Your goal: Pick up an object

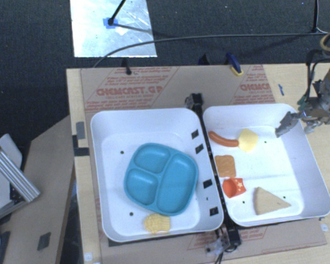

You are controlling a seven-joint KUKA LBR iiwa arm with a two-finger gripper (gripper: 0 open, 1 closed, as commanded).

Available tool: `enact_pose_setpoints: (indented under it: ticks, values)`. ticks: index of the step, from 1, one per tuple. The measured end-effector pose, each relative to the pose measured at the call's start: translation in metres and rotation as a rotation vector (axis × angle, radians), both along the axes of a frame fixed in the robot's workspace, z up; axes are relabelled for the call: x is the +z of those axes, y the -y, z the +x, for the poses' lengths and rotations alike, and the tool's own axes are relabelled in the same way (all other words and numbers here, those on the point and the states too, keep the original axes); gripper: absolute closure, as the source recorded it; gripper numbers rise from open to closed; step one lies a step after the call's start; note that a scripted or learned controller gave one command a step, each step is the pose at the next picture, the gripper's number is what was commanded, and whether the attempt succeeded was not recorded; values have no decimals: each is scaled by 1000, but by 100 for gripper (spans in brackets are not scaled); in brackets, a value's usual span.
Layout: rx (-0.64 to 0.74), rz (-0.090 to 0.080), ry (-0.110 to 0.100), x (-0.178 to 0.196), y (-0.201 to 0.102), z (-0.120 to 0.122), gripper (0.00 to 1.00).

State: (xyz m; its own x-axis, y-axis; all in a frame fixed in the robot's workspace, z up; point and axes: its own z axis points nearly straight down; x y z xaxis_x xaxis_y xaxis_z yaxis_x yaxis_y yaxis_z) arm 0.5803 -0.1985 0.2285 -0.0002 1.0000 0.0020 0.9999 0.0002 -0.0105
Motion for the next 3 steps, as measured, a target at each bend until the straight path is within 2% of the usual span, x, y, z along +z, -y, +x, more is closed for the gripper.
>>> enact_pose_setpoints:
  ticks: [1, 3]
  values:
    - [4, -2, 12, 7, -1, 3, 0]
    - [5, -1, 9, -112, -8, 14, 0]
